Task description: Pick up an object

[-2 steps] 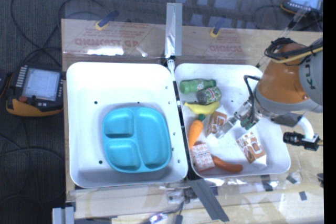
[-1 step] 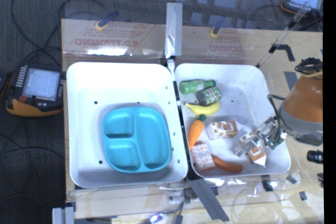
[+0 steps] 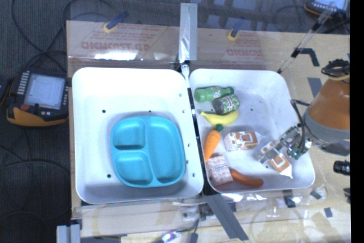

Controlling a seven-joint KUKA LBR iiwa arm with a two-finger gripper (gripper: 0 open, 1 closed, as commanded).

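The right bin point(image 3: 267, 83) holds the loose objects. A green bottle point(image 3: 212, 93) and a dark can point(image 3: 226, 103) lie at its far left, with a yellow banana point(image 3: 220, 118) just in front of them. An orange carrot point(image 3: 211, 143) lies along the left wall. A small white and orange carton point(image 3: 241, 140) sits mid-bin. A wrapped snack point(image 3: 218, 168) and a red sausage point(image 3: 245, 179) lie at the near edge. My gripper point(image 3: 277, 154) hangs low over the bin's right side, right of the carton. A small orange and white piece point(image 3: 279, 164) shows at its tip.
The left bin point(image 3: 91, 94) carries a blue divided plate point(image 3: 148, 151). A metal divider post point(image 3: 187, 37) rises between the bins at the back. Handheld pendants lie on the floor at the left point(image 3: 37, 97) and the upper right point(image 3: 327, 0).
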